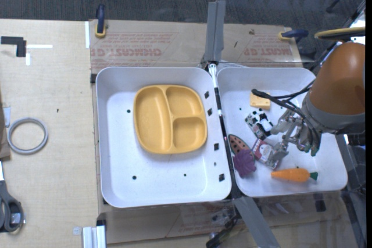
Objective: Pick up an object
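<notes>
While the fingers [278,147] hover, spread I cannot tell, an orange carrot [292,175] with green tip lies just below.

Two white bins [110,142] sit on a pale wooden bench [46,183]; a yellow divided plate [170,118] fills the left one. Right of the plate lie a yellow block [260,102], a purple toy [244,162] and an orange carrot [292,175] with a green tip. Above the carrot hangs the grey arm's orange band [344,77].

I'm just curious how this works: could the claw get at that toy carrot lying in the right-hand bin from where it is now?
Probably yes. The carrot lies in the open near the bin's front wall, with nothing on top of it, and the claw hangs close above and beside it. The purple toy sits off to one side.
</notes>
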